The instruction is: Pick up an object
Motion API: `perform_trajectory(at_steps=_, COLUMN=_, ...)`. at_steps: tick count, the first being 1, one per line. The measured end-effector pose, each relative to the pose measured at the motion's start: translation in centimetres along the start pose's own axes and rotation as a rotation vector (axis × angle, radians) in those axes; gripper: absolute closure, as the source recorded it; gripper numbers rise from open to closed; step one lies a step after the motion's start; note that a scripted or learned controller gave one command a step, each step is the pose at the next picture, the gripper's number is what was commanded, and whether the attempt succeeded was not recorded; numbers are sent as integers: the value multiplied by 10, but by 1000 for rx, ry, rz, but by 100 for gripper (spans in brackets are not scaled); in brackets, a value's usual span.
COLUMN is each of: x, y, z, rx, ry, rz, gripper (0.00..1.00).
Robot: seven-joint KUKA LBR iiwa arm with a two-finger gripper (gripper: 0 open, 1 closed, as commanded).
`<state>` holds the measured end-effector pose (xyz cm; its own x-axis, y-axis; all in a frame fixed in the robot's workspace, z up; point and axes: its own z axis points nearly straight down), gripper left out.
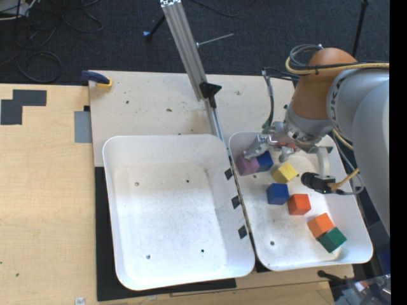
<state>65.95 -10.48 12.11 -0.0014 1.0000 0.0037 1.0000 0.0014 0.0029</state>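
Note:
The right bin [356, 250] holds several small blocks. At its far left corner a purple block [247, 166] lies against a blue block [265, 161]. My gripper [266, 145] hangs right above these two, at the end of the grey arm with the orange band [318, 88]. A yellow block [286, 172] lies just right of them, with a second blue block [277, 194] and a red-orange block [299, 204] nearer the front. An orange block [320, 223] and a green block [332, 239] sit together at the front right.
The left bin [127, 170] stands beside the right one, with black clips [235, 201] along the shared rim. A slanted aluminium bar [187, 49] rises behind the bins. A black cable end [316, 182] hangs near the yellow block.

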Motion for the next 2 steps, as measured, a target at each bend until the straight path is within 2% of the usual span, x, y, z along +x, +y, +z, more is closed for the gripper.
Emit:
perform_trajectory(at_steps=1, x=-1, y=5, z=0, rx=-16, ry=-6, rz=-1, gripper=0)
perform_trajectory(at_steps=2, x=-3, y=6, z=-10, rx=-18, ry=-7, rz=1, gripper=100)
